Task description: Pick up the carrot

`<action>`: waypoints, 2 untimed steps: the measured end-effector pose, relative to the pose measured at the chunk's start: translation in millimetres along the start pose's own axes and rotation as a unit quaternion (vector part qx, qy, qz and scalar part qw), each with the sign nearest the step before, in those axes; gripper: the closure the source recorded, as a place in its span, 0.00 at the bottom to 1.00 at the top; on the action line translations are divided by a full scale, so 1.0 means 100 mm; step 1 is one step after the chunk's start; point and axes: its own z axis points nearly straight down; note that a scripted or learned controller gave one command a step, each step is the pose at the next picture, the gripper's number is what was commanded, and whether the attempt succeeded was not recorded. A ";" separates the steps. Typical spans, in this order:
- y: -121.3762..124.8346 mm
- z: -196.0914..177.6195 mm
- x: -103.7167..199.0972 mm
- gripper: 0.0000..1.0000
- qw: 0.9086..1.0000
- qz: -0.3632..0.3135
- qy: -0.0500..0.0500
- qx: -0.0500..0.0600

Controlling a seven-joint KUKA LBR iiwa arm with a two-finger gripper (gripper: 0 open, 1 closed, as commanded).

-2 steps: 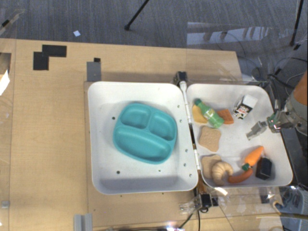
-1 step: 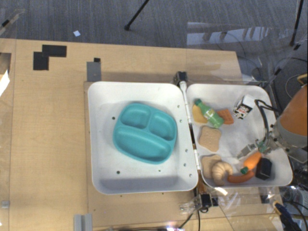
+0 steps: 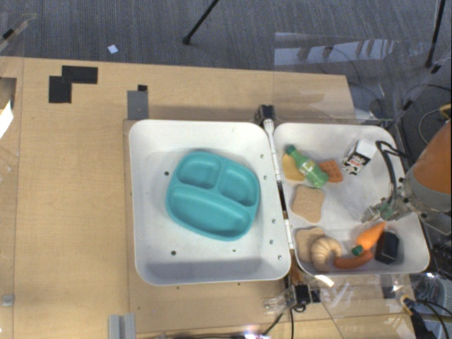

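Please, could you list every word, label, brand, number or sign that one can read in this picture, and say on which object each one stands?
No text can be read.
Small white packet in the right bin: dark and red printing, too small and blurred to read.
Green bottle: no readable label.
Teal divided plate in the left bin: no marking.
Carrot: no marking.

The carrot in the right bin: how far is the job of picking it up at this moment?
Done: the gripper has reached into the right bin and sits just above the carrot.
In hand: lining up with the carrot; whether the jaws are open or shut cannot be told.
Left: the carrot lies on the bin floor near the front right corner, beside a black block, so the grasp and lift are not yet done.
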 end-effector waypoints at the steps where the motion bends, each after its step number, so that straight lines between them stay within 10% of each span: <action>1: 0.00 0.01 0.00 0.00 1.000 0.000 0.000 0.001; 2: -0.10 0.12 0.04 0.00 0.993 -0.120 0.002 0.002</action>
